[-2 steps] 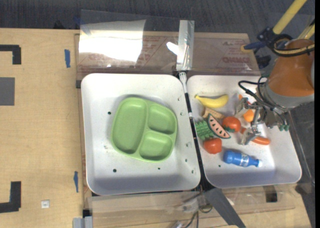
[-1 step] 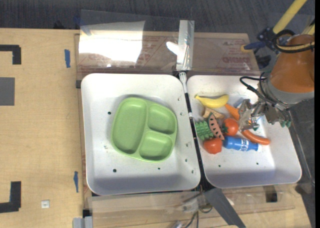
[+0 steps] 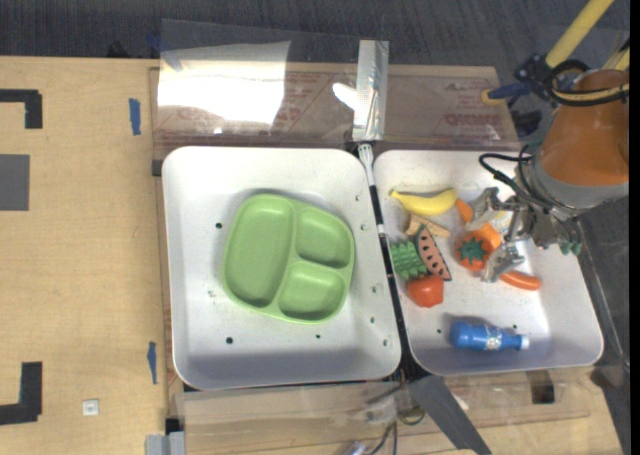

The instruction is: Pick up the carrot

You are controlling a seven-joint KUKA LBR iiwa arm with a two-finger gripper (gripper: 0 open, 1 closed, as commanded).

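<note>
In the right bin (image 3: 570,343), an orange carrot (image 3: 478,245) with a green tuft lies near the middle, just right of the watermelon slice. My gripper (image 3: 506,261) hangs low over the bin right beside the carrot, on its right side. The tip sits between the carrot and a red-orange tapered piece (image 3: 521,281). Nothing is visibly lifted off the bin floor. The grey arm with its orange band (image 3: 588,148) comes in from the right and hides the bin's upper right corner.
The right bin also holds a banana (image 3: 425,202), a small orange piece (image 3: 465,210), a watermelon slice (image 3: 433,252), a green ridged toy (image 3: 406,259), a red tomato-like toy (image 3: 427,290) and a blue bottle (image 3: 485,336). A green divided plate (image 3: 288,258) sits in the left bin (image 3: 190,343).
</note>
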